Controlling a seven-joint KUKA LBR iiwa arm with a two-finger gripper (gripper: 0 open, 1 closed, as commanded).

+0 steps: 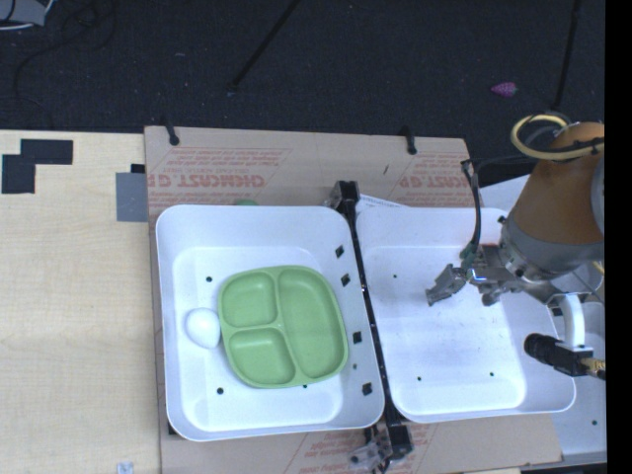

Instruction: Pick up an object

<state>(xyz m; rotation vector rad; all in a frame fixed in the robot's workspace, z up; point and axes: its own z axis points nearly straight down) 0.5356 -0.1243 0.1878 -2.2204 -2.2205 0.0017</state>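
A green divided plate (282,324) lies flat in the left bin (188,235). A small white egg-shaped object (203,327) rests against the plate's left edge. My gripper (446,286) hangs over the right bin (434,383), near its middle and well to the right of the plate and the white object. Nothing shows in the gripper.
The two white bins sit side by side on a cardboard sheet (296,171), joined by a black divider with clips (357,294). The arm's body (555,215) covers the right bin's far right corner. Pale bench top (69,314) extends to the left.
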